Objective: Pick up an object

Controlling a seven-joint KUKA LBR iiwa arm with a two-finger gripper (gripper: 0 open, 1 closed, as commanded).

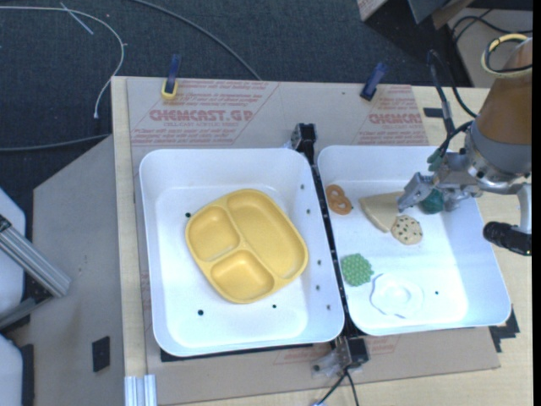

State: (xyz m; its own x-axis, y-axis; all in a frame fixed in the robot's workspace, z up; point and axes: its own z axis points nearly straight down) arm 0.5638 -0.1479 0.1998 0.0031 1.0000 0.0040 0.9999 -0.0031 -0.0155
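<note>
Nothing is lifted yet, as far as I can judge. My tool (pixel 420 194) hangs low over the right bin (pixel 473 311), just beside the cream wedge (pixel 382 211) and speckled cookie (pixel 407 229); its grip state I cannot tell.

Two white bins (pixel 161 227) sit side by side on a board (pixel 211 117). Blue clamps (pixel 172 79), apparently, grip its far edge.

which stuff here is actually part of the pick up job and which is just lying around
Part of the job:
- claw
- pretzel
- cheese wedge
- cookie
- green lump
- white ring piece
- right bin

Just lying about:
- yellow divided tray
- left bin
- blue clamps
- loose cables
</note>
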